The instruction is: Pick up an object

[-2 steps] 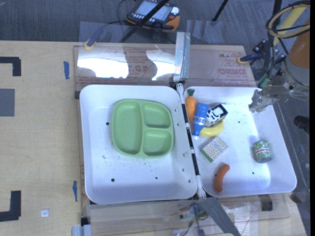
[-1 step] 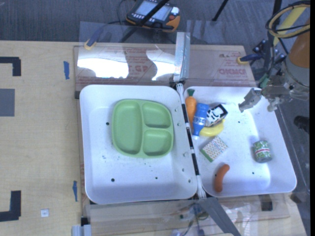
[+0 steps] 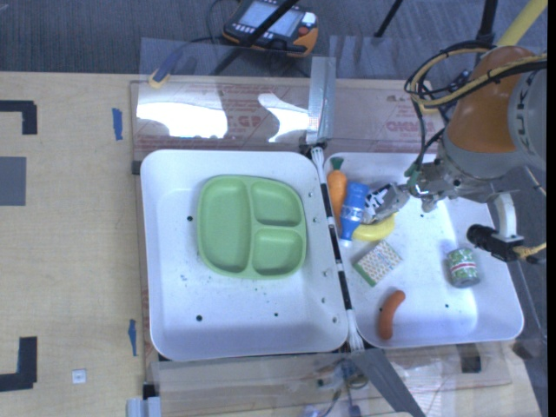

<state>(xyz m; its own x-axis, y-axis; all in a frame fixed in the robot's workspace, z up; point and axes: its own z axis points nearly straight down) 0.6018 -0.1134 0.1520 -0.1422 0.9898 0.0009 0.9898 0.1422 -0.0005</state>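
Lowest in the frame, in the right bin, lies one orange sausage, with one patterned packet and one green-labelled can above it, their print too small to read. Further up sit one banana, one blue bottle and one carrot. The gripper hovers there; I cannot tell its state, while the left bin holds one green tray.

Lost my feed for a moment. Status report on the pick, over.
Claw low in right bin, fingers unclear. At black-and-white toy, beside banana and blue bottle. Nothing seen held.
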